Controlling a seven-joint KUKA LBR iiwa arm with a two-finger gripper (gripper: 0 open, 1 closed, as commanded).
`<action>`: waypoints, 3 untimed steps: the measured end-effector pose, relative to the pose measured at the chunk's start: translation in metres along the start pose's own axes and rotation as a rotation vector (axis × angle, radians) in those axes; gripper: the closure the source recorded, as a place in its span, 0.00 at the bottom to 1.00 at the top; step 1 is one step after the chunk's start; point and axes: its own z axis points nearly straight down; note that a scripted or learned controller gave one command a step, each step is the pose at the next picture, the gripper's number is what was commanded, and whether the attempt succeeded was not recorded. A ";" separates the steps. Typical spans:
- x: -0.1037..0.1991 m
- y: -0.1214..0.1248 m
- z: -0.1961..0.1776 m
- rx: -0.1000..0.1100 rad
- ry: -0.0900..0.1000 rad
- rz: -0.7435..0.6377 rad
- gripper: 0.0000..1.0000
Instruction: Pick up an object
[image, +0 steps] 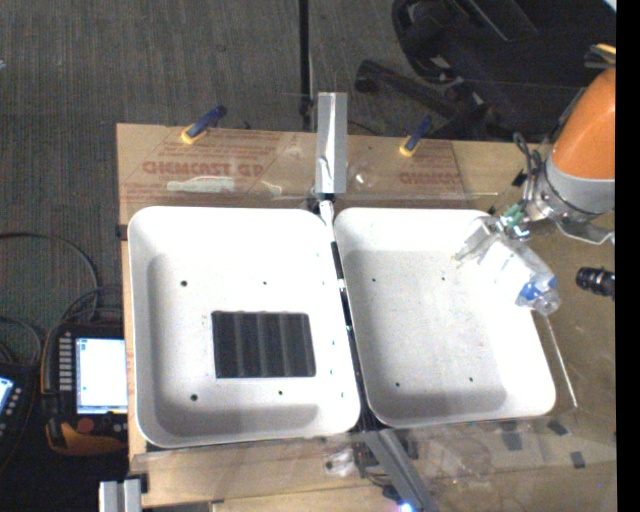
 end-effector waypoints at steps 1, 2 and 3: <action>0.001 -0.048 -0.032 -0.001 0.002 -0.018 0.00; 0.095 -0.051 -0.068 0.001 0.003 0.283 0.00; -0.002 -0.045 -0.069 0.001 -0.001 0.219 0.00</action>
